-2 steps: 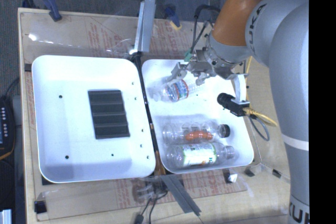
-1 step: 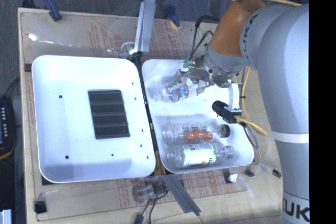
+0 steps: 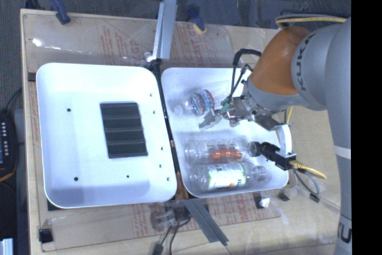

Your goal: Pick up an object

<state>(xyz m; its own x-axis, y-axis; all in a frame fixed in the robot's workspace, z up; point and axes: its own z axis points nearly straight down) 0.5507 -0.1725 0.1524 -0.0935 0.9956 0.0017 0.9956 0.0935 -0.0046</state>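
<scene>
Reaching step: the tool (image 3: 216, 118) hangs low in the right bin (image 3: 173, 83), beside a clear bottle (image 3: 197, 102); its spread I cannot tell. Next it must settle over that bottle, then close.

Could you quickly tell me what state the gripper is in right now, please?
Gripper: over the right bin, beside a clear bottle; open or closed cannot be told.

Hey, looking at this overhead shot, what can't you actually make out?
- End effector, camera view: fingers too small and blurred against the clear bottle to judge.
- Right bin: its right side is covered by the arm.
- Bottle labels: print too small to read.
</scene>
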